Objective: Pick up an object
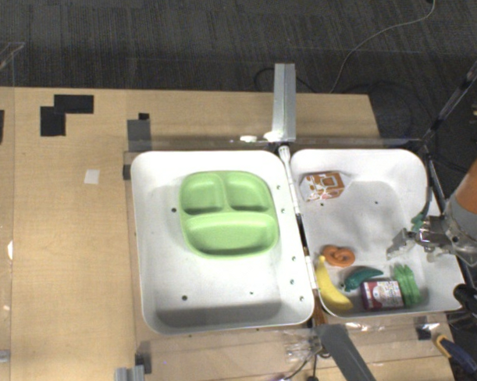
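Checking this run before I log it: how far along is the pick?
Done: nothing lifted yet. The banana, jar, orange ring and snack packet all lie in the right bin.
In hand: nothing visibly. The gripper sits low at that bin's right edge.
Left: move to an object, grasp it, lift it.

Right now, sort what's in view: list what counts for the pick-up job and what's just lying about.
For the job: gripper, banana, bottle, orange ring, brown-and-white packet, green toy, right bin.

Lying about: green divided plate, left bin, black tape patches.
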### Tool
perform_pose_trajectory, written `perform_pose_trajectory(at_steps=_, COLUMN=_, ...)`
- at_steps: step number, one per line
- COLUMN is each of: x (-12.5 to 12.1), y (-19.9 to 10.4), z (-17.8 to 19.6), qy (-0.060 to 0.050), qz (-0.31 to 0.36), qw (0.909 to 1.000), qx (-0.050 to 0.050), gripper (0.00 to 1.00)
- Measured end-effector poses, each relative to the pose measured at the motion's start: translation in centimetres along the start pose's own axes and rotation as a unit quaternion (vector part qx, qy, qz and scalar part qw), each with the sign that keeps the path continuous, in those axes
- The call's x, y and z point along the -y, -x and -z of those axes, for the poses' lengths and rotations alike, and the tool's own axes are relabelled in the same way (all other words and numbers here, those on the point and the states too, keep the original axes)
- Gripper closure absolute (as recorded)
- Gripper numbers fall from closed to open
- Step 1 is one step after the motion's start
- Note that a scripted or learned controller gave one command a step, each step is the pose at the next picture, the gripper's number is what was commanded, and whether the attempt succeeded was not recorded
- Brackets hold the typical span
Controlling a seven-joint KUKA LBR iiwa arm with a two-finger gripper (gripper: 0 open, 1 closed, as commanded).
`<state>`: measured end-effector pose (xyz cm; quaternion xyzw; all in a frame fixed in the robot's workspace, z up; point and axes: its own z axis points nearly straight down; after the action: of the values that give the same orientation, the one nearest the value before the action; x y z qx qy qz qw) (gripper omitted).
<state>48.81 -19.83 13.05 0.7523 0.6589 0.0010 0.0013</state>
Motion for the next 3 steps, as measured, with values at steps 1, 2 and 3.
perform_pose_trajectory(at_steps=1, x=0.0, y=-0.3, z=1.2, qy=0.001, qz=0.015, qw=0.9999, qx=0.0, gripper=0.0)
perform_pose_trajectory(at_steps=2, x=0.1, y=-2.7, z=-4.0, qy=0.005, qz=-0.06, qw=0.9982, qx=0.0, gripper=0.0)
perform_pose_trajectory(at_steps=3, x=0.1, y=-0.3, z=-2.4, qy=0.0, qz=0.041, qw=0.9992, qx=0.0, gripper=0.0)
